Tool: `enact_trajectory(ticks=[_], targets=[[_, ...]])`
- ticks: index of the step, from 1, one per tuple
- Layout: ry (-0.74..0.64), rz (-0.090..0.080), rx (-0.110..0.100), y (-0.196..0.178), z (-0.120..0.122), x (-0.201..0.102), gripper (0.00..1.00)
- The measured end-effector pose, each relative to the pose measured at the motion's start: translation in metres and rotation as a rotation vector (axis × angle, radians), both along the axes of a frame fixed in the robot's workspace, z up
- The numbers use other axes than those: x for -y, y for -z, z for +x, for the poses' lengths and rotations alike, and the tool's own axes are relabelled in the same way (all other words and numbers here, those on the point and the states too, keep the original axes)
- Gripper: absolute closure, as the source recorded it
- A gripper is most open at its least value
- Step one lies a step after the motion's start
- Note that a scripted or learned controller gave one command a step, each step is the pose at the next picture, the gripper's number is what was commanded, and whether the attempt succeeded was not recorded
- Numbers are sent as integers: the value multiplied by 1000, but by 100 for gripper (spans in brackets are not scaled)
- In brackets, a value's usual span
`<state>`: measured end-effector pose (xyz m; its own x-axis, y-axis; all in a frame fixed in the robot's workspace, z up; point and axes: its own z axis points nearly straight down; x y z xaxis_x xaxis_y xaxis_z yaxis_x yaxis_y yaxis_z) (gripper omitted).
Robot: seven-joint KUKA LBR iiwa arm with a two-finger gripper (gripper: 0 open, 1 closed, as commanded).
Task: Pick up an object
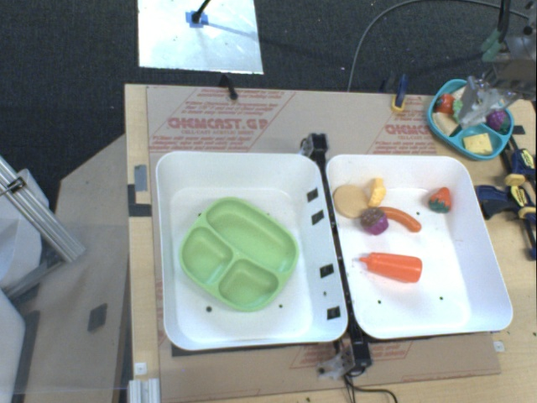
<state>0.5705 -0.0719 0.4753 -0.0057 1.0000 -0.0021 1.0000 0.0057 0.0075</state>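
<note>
Two white bins sit side by side: the left bin [172, 250] holds a green divided plate [239, 253], the right bin [474, 250] a carrot [392, 266], sausage [401, 218], tan disc [347, 200], purple piece [374, 220], corn [377, 192] and strawberry [440, 198]. The gripper's state cannot be told.

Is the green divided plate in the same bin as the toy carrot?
No: the green divided plate lies in the left bin, while the toy carrot lies in the right bin.

Upper right of the frame: the gripper [487, 99] is blurred over the blue tray [449, 133], its fingers indistinct.
</note>
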Motion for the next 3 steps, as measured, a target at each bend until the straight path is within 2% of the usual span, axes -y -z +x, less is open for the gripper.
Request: enact_trajectory(ticks=[1,2,3], targets=[[8,-1,-4,25,25,68,100],[5,-1,2,-65,-25,78,100],[7,-2,-3,-35,15,134,100]])
